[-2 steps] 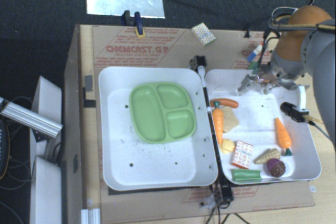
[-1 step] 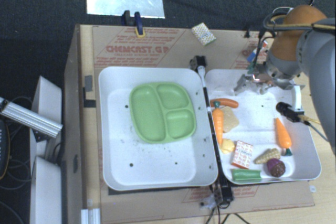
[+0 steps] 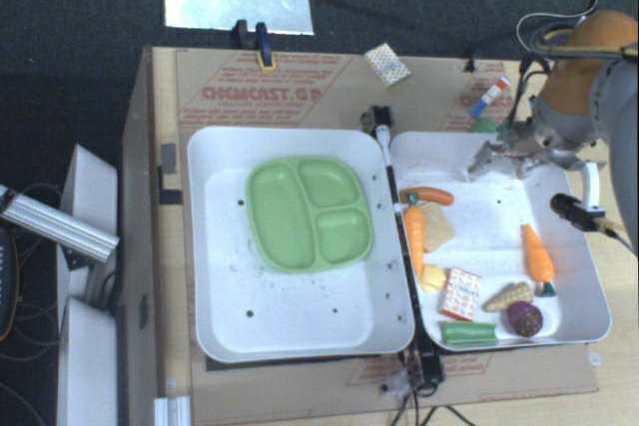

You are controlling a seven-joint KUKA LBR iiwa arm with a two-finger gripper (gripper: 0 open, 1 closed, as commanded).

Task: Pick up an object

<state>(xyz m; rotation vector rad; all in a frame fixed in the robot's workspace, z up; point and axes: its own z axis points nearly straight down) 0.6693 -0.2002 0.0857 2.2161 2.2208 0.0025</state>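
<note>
Currently the gripper (image 3: pixel 496 158) hovers over the right bin's (image 3: pixel 599 319) far edge, finger state indeterminable, nothing grasped; next move requires descent onto a toy, likely the sausage (image 3: pixel 430 197).

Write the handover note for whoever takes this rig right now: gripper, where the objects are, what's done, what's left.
Gripper: above the far end of the right bin; nothing seen in it, and I cannot tell how it is set.
Objects: all lie in the right bin. Sausage, long carrot and yellow piece near the divider; red-patterned box and green piece at the near end; corn, purple ball and second carrot on the right side.
Left bin: holds the green divided plate.
Done: nothing picked yet.
Left: pick an object, close on it, lift.
</note>
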